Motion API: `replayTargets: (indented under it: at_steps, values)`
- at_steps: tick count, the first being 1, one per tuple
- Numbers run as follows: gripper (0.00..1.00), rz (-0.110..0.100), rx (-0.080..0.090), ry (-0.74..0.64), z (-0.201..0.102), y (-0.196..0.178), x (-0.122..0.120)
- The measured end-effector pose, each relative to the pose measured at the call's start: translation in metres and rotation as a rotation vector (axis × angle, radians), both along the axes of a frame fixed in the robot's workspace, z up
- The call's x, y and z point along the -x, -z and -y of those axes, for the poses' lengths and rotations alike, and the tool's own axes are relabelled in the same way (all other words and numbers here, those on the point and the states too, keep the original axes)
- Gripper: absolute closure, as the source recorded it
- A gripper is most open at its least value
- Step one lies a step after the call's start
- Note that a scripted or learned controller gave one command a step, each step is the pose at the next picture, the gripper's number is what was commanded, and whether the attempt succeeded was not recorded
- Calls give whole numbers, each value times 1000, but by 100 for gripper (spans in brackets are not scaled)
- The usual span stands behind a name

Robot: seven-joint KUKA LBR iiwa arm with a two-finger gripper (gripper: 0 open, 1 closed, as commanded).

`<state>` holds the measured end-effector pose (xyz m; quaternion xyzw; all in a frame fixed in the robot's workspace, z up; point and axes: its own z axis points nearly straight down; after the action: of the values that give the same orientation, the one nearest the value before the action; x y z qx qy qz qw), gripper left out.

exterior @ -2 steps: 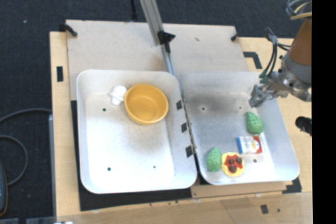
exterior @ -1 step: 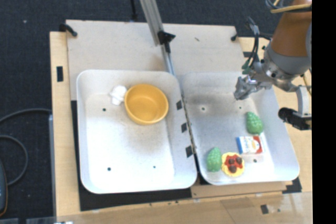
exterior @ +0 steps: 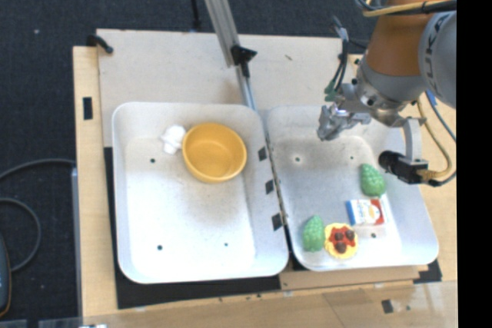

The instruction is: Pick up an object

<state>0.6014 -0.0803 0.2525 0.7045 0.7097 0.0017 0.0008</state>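
Observation:
My gripper [exterior: 330,127] hangs over the far part of the right bin [exterior: 307,173], with nothing seen between its fingers. Toward the near right of that bin lie a green bumpy toy [exterior: 373,180], a small white, blue and red carton [exterior: 366,211], a round yellow piece with red bits [exterior: 341,240] and a second green toy [exterior: 313,233]. All of them lie well nearer the front than the gripper. In the left bin [exterior: 154,234] a yellow bowl [exterior: 214,152] stands with a small white object [exterior: 173,137] touching its left side.
A slanted metal pole [exterior: 219,8] rises from behind the divide between the bins. The bench [exterior: 169,65] stretches bare behind the bins. The grey arm with its orange band [exterior: 407,19] reaches in from the upper right.

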Motion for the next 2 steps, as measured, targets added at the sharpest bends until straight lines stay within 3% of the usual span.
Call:
replayTargets:
  at_steps: [2]
  values:
    - [100,-1,0,-1,-116,4,-40]
